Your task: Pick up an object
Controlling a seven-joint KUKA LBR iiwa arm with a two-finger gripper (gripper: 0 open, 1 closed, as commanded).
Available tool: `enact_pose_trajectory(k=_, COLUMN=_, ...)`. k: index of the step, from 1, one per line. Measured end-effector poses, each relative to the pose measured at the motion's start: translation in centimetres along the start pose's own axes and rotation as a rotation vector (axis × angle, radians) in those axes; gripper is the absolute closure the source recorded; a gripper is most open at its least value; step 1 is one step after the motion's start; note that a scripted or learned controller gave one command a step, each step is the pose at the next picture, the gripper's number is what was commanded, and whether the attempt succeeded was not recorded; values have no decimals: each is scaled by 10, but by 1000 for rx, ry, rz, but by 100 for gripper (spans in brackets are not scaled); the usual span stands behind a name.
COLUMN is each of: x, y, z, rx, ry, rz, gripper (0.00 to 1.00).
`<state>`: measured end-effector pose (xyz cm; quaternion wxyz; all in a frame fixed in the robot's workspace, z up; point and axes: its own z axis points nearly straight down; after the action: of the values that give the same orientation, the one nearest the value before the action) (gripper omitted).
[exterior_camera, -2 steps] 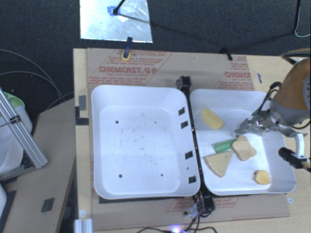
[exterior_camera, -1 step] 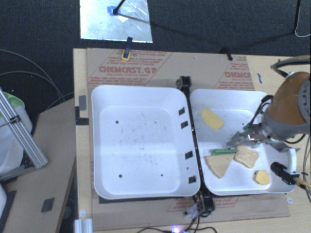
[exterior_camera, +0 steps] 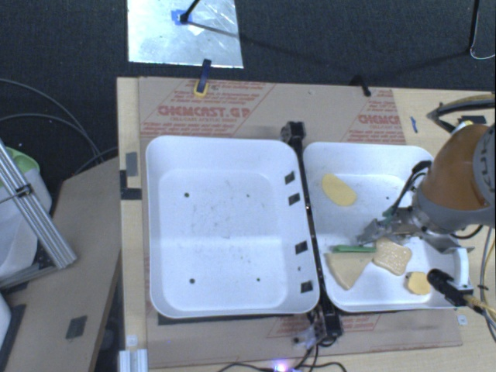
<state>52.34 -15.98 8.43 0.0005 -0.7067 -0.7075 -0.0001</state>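
The right bin (exterior_camera: 364, 157) holds several small objects: a pale yellow oval (exterior_camera: 339, 190) near its back left, a green stick (exterior_camera: 353, 248), a cream wedge (exterior_camera: 346, 270), a tan biscuit-like piece (exterior_camera: 393, 257) and an orange-yellow round piece (exterior_camera: 418, 284) at the front right. My gripper (exterior_camera: 377, 230) reaches in from the right and hangs low just above the green stick and the tan piece. I see nothing clearly held between its tips.
The left bin (exterior_camera: 221, 231) stands beside the right one, with a black divider (exterior_camera: 304, 223) between them. Both rest on a cardboard sheet (exterior_camera: 232, 107). A shiny metal plate (exterior_camera: 184, 22) lies on the dark floor behind.
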Motion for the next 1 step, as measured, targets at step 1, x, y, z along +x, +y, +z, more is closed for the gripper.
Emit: enact_pose_trajectory(k=1, x=53, y=-37, z=1, rx=1, ry=2, rz=-5, gripper=0)
